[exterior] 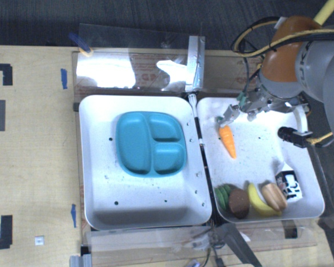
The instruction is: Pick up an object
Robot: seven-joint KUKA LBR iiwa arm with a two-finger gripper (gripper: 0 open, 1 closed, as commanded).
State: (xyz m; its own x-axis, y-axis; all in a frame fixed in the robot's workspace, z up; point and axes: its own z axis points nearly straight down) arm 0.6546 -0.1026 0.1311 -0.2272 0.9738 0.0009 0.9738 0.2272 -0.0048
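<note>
Grey arm with the orange band comes in from the upper right of the frame, wrist over the far edge of the right-hand shallow white bin (314,204). Two-finger gripper (231,114) sits near that bin's upper left corner, just above the top of the small orange plastic carrot (228,141). Nothing visible between the tips; whether it's spread or closed I can't tell from this angle

Carrot lies alone mid-left in the right bin, long axis roughly vertical in the frame, leaning slightly right towards its lower end. Closest candidate by far, so I'd read this as the approach step on it

Other options are crowded along the bottom edge of that bin: a dark green item (223,194), a brown rounded piece (239,202), a yellow banana-like piece (258,199), a tan bun-like piece (273,196), all touching or nearly so. Worse targets. A black-and-white tagged block (289,183) sits just right of them

Left white bin (94,204) holds a blue divided plastic tray (151,143)

To do it well: shift down-frame over the carrot's middle, align the fingers across its narrow width, descend straight. The thicker upper end is the likelier firm grip; the taper may slip out
</note>
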